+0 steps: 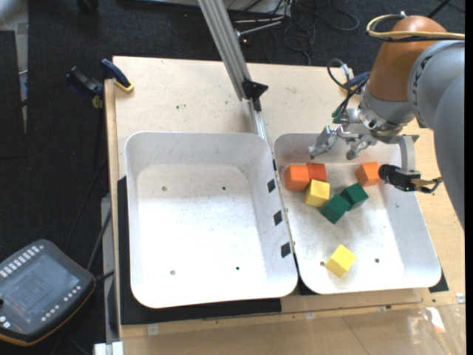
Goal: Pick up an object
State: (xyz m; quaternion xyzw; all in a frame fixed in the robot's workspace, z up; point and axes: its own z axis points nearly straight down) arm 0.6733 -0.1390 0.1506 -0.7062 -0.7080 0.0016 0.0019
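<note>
Camera view: tool [338,143] spread (gripping nothing) over right bin [414,265], wooden bench [185,95].

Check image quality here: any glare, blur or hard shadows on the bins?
Camera view: even light, soft shadows under the blocks; left bin bright white but its specks still visible; right bin likewise; the pincer is slightly soft.

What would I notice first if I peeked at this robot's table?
Probably the little pile of bright blocks in the right bin: an orange block, a yellow block and two green blocks bunched near its top, with another yellow block lower down by itself. Next, the big grey and orange arm leaning in from the right, its tool above the far edge of that bin.
</note>
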